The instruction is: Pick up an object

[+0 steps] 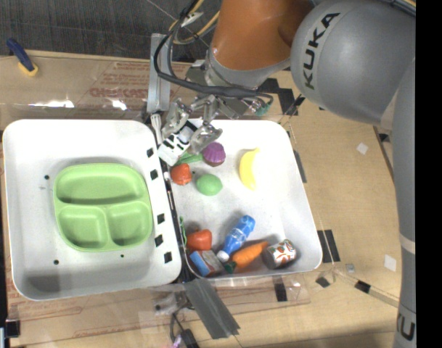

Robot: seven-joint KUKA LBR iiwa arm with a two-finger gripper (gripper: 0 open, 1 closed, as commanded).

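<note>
Place: pretty clearly a robotics lab test bench, not anybody's kitchen
Arm: big grey KUKA arm (351, 56) with loose cables looped round its wrist
Bench: brown board top (75, 85) with tape scraps stuck on
Bins: two white bins (293, 194) side by side
Contents: toy food like a plastic banana (249, 167), plus a green divided tray (102, 206)

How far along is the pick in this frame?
Done: the gripper has reached the right bin's upper left corner, beside the purple toy. In hand: nothing visibly between its fingers. Left: grasping and lifting an object; the banana, green ball and bottle all lie on the bin floor.
</note>
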